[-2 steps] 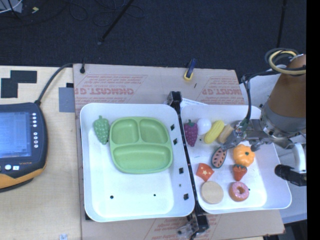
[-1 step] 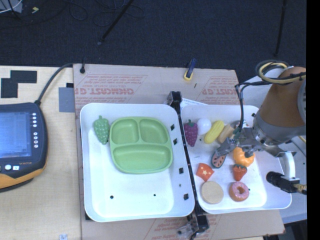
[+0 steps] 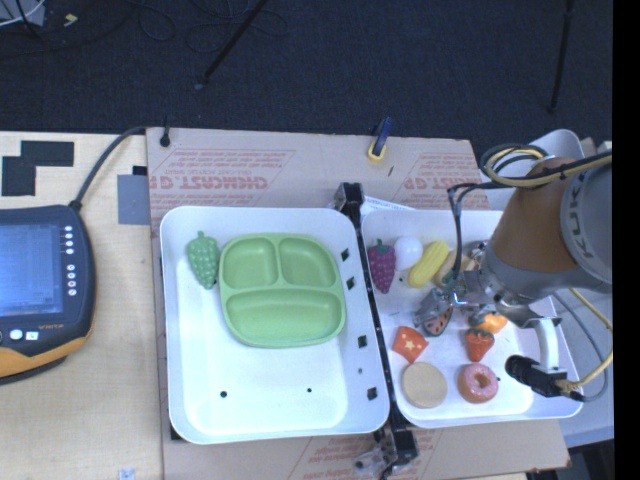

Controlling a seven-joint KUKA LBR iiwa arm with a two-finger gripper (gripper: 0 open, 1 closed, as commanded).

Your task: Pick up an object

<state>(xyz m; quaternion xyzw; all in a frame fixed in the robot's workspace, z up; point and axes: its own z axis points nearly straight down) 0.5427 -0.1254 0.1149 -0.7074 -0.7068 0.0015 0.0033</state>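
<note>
On the left we see a white bin (image 3: pixel 200 398) holding green grapes (image 3: pixel 203 258) beside a green divided plate (image 3: pixel 281 290). The right bin (image 3: pixel 420 415) holds purple grapes (image 3: pixel 381 265), a banana (image 3: pixel 430 262), a doughnut (image 3: pixel 478 382) and more. The gripper (image 3: pixel 440 308) sits low among them; we cannot tell its opening.

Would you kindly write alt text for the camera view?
The arm's gripper is low in the right bin among toy foods: banana, purple grapes, donut. The left bin holds a green tray and green grapes.
</note>
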